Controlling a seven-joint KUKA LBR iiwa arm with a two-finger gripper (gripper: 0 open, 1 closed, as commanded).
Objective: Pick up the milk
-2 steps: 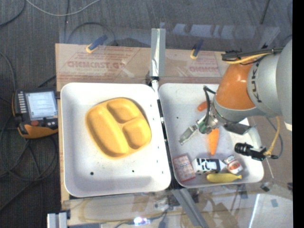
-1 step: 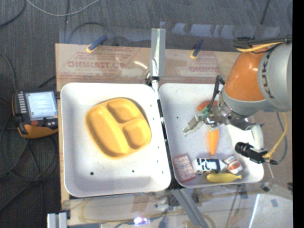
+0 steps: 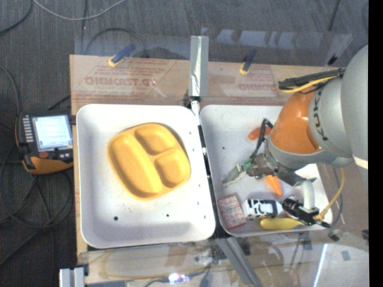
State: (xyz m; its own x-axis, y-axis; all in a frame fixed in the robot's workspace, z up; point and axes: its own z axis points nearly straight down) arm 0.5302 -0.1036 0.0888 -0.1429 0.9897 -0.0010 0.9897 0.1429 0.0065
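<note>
As I stood at the near edge of the bench, the closest things to me lay along the front wall of the right-hand shallow white plastic bin [image 3: 210, 160], all of them on my side of the hand. A yellow toy banana [image 3: 280, 223] rested against that wall. Just beyond it lay a small black-and-white printed carton [image 3: 261, 207], which I took to be the milk. It was on its side, with its long axis running along the wall. A flat pinkish-red packet [image 3: 230, 211] lay beside it, away from the arm.

Farther in hung the grey metal two-finger gripper [image 3: 238, 173], pointing away from the arm's base toward the divider between the bins. Whether it was spread or pressed together I could not tell, and I saw nothing held in it. The milk lay nearer me than the gripper and a little back toward the arm, close but not touching. To reach it, I judged, the hand would have to draw back, come toward the front wall and close across the carton's short width.

An orange toy carrot [image 3: 273, 185] lay under the wrist, between hand and milk. Beyond the hand sat another small orange piece [image 3: 256, 133]. Past the gripper's tip, the other white bin [image 3: 90, 178] held a yellow three-compartment plastic plate [image 3: 149, 159].
</note>
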